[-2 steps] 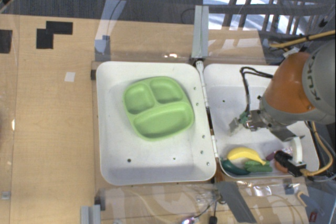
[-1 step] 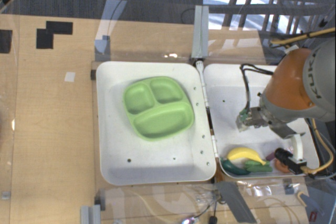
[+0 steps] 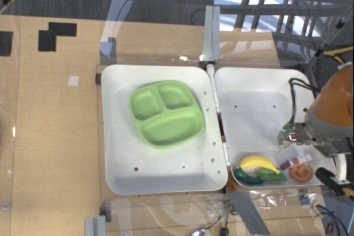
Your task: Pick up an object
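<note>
Several toy foods lie along the front edge of the right bin [image 3: 249,96]: a yellow banana [image 3: 258,163], a dark green long vegetable [image 3: 250,177] under it, a small red-and-white piece [image 3: 295,162] and a round orange-brown piece [image 3: 301,173]. My gripper [image 3: 289,137] hangs low at the bin's right side, just behind and above the red-and-white piece. The arm's orange band [image 3: 336,99] rises to its right. Nothing can be seen held in the gripper.
The left bin [image 3: 119,168] holds a green divided plate [image 3: 166,113] near its middle. A metal divider [image 3: 217,119] separates the two bins. Black cables [image 3: 293,96] loop beside the wrist. The wooden bench [image 3: 50,135] stretches to the left.
</note>
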Tool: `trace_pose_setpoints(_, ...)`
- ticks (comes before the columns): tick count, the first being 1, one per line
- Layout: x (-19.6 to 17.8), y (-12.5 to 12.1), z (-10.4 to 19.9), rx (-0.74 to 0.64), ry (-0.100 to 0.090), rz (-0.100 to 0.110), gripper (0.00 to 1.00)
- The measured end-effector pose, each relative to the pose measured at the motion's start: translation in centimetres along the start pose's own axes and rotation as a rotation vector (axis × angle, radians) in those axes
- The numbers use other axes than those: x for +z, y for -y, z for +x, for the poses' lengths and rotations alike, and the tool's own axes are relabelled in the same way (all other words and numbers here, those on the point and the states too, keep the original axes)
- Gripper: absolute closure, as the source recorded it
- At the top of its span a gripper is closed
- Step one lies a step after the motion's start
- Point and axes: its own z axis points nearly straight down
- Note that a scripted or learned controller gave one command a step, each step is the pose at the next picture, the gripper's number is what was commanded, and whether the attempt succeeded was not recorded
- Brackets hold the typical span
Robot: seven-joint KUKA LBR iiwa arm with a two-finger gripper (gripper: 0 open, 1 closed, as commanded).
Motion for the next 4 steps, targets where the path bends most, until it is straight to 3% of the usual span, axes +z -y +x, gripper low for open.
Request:
trace_pose_setpoints(1,-9.3,0.4,10.9,0.011,-0.007,0.016,1.00)
trace_pose_setpoints(3,-10.9,0.0,9.4,0.011,-0.007,0.014,1.00)
trace_pose_setpoints(4,-9.9,0.4,7.1,0.160,-0.005,0.018,1.00)
